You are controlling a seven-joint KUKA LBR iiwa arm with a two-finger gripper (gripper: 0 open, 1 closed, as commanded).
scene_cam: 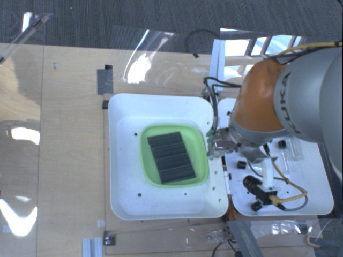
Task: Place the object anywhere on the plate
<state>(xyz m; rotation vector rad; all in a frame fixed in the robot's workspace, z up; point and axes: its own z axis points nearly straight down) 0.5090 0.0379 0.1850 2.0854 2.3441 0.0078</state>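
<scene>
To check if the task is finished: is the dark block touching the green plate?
Touching. The camera view shows the dark block lying flat inside the green plate, with the plate's rim visible all around it.

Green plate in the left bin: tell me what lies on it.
A dark grey ribbed rectangular block lies flat on the green square plate, slightly slanted. The plate surface beneath the block is covered.

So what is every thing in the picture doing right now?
Dark ridged block: lying flat on the green plate, nothing touching it from above.
Green plate: sitting flat in the left white bin.
Left white bin: holds the plate and block.
Right white bin: under the arm, with cables lying in it.
Arm: stretched over the right bin, beside the plate.
</scene>
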